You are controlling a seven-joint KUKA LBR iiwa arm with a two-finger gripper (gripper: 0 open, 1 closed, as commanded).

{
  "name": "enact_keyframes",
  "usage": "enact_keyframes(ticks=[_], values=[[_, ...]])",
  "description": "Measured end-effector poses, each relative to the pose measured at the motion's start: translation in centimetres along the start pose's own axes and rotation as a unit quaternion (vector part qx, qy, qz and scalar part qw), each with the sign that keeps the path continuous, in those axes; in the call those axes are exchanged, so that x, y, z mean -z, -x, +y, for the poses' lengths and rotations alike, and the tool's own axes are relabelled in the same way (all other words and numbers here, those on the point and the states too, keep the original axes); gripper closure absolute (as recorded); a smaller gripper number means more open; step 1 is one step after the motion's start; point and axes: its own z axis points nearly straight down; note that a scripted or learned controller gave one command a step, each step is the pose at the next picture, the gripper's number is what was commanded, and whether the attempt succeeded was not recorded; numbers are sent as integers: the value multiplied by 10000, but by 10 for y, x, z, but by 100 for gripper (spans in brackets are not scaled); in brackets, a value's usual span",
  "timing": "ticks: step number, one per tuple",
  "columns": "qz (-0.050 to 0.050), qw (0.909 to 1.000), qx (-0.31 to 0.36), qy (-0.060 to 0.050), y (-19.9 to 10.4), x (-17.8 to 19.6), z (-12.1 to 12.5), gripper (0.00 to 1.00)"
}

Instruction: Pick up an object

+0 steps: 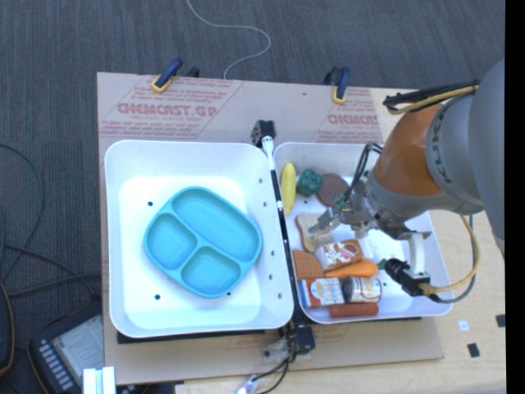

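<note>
Your pincer (340, 214) is hovering low over the right bin (439, 257), beside the toast (312, 230). Whether it is clenched, you cannot tell; nothing is looking lifted yet.

Plate (203, 241) in left bin (115, 220); clutter, perhaps food, right.

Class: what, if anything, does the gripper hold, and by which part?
It cannot be told: the gripper hangs low over the toast slice in the right bin.

Dark grey carpet floor (74, 31) under bench (123, 97)
</note>
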Motion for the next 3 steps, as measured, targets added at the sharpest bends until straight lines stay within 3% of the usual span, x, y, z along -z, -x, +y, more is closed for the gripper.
enact_keyframes(ticks=[1,2,3], values=[[2,10000,2,-2,0,9,0,100],[2,10000,3,-3,0,9,0,0],[5,10000,8,-5,-1,19,1,100]])
